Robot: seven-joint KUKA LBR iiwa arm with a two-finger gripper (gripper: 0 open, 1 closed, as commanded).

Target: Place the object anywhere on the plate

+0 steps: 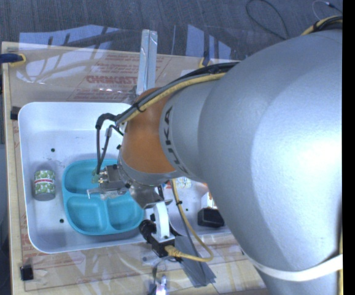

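A small can [43,184] with a green label stood in the left bin [30,134], just beside the blue divided plate [97,214] and not on it. Over the plate's right part hung the arm [257,146], its bulk hiding the gripper [113,183]; whether anything was held I cannot tell. To do this well, the can should probably be grasped upright and set into a compartment, clear of the dividers.

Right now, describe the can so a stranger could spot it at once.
Look in the left white bin, against its left wall. Left of the blue plate, apart from it, stands the can: small, round, green-labelled, the only cylinder there.
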